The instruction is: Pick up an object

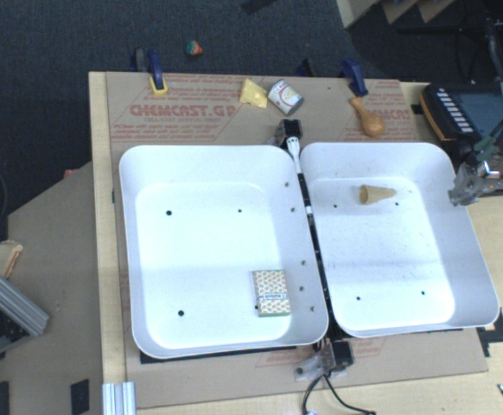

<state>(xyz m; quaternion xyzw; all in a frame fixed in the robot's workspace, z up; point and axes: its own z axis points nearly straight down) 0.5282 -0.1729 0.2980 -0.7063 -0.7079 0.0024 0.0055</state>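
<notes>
We look down from above the bench at a slant, far enough to take in both white bins side by side.

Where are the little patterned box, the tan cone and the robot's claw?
patterned box [271, 293]: camera view, centre of its top face.
tan cone [375, 194]: camera view, middle of its body.
gripper [464, 188]: camera view, at its tip.

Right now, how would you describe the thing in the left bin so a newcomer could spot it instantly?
Start at the left bin, the white tray on the left of the pair. Look to its lower right corner, close to the wall it shares with the right bin. There lies a small flat patterned box, rectangular and printed, unlike the tan cone-shaped piece in the other bin.
</notes>
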